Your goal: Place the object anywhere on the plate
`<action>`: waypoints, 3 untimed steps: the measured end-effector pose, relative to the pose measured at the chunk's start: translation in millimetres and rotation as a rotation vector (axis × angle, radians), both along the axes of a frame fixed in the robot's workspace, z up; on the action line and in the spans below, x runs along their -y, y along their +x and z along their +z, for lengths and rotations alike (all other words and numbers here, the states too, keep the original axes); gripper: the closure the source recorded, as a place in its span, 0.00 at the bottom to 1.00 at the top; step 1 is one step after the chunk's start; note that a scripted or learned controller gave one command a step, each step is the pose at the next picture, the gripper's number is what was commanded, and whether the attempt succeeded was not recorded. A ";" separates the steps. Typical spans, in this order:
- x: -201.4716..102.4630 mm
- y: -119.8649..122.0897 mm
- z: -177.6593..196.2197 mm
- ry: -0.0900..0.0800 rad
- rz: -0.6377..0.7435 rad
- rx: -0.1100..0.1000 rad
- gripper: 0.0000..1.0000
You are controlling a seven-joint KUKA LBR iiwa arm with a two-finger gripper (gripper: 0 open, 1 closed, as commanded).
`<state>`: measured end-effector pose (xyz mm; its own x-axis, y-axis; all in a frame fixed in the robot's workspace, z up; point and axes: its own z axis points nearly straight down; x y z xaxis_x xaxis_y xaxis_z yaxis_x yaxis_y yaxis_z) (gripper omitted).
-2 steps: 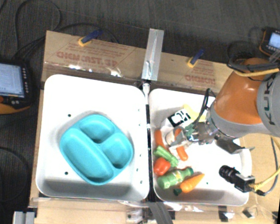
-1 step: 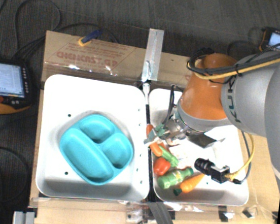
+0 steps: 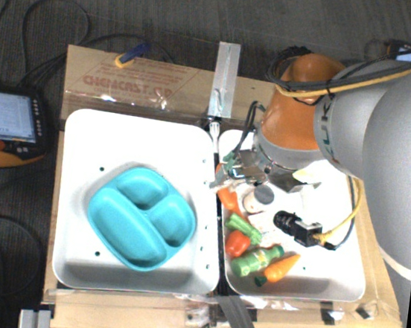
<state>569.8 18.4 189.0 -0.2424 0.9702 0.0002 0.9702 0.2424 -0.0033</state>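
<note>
Turquoise plate sits bare in the left bin. Toy vegetables lie heaped in the right bin. Gripper is down over that heap's upper end; its state I cannot tell. Judging so: pick not confirmed, transfer and placing left.

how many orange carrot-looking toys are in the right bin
2 that I can make out. One carrot lies near the right bin's front edge, beside a green toy. Another carrot lies by the left wall, just below the arm. More may be hidden under the arm.
</note>
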 end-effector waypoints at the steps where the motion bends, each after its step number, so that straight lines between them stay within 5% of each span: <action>1: -82.5 -11.6 -6.4 0.000 0.114 -0.001 1.00; 2: -82.5 -11.6 -6.4 0.001 0.114 -0.001 0.00; 3: -109.7 6.5 -29.3 -0.002 0.247 0.001 0.00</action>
